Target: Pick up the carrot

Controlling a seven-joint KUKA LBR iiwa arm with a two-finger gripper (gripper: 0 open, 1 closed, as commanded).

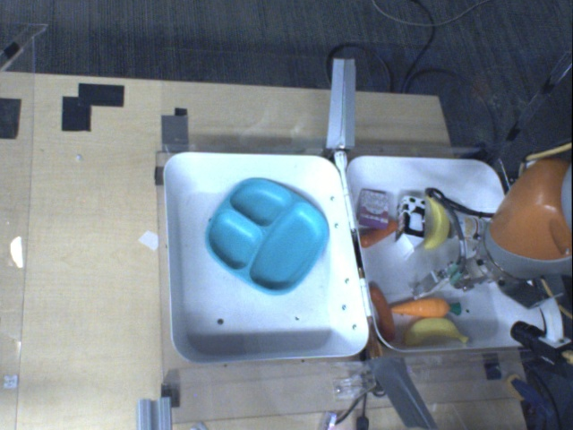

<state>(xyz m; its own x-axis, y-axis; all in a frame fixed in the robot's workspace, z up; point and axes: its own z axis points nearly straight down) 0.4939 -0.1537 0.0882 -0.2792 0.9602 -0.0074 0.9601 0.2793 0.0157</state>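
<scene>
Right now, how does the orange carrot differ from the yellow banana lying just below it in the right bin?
The orange carrot is straight and tapered, with a green tip at its right end; the yellow banana is curved, with dark ends. The carrot lies farther from the bin's near wall than the banana. Both lie flat, lengthwise side by side, in the right white bin.

You have little room around the carrot (421, 308): a banana (433, 331) touches its near side, a red item (382, 310) crowds its left. Open bin floor (394, 262) lies just beyond it.
</scene>
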